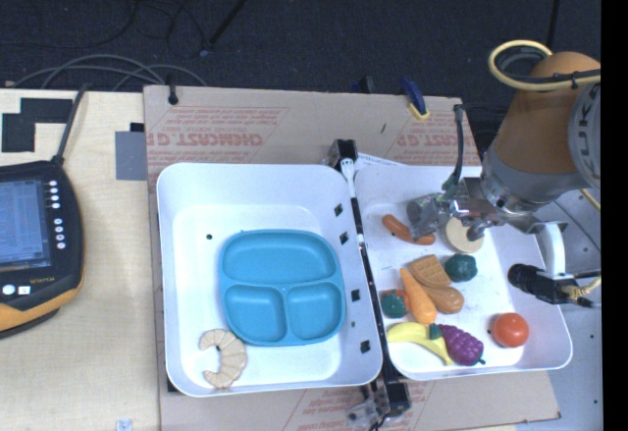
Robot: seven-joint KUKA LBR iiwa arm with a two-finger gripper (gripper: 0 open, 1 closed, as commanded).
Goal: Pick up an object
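Right bin (549, 346), contents: red sausage (400, 227) near the upper left; round cream disc (465, 235); dark green ball (460, 268); bread piece (433, 272); carrot (418, 296); small teal item (393, 303); banana (420, 339); purple grapes (461, 345); tomato (509, 329).

Gripper (432, 216): low over the right bin's upper part, between sausage and cream disc; whether open or closed cannot be told.

Left bin (186, 223), contents: blue divided tray (282, 285), centred; croissant (225, 357) at the lower left.

Outside bins: teach pendant (34, 235) on the bench at far left.
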